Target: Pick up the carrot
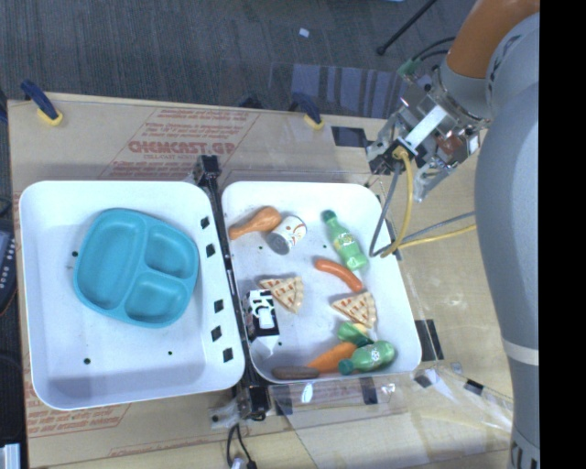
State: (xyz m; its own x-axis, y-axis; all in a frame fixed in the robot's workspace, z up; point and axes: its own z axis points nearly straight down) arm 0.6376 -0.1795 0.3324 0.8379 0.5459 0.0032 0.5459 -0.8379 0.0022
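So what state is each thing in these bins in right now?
Blue plastic divided plate: flat, upright, in the left bin.
Green plastic bottle: lying on its side, right bin.
Small white can: tipped over.
Orange toy carrot: lying flat beside a second green bottle, not yet picked up.

From my remote seat I see a bench topped with brown cardboard [165,147] printed in red lettering, lying flat beneath the bins. Blue clamps pin it at the far edge, one at the far left corner [41,103] and another near the middle [309,110]. Beyond the bench the floor is dark grey carpet [183,41] with a fine ribbed texture, and a small pale scrap [304,34] lies on it. A thin black rod [412,26] slants across the carpet at the top. On the right, the bench surface is pale wood [449,275]. The light is even and soft.
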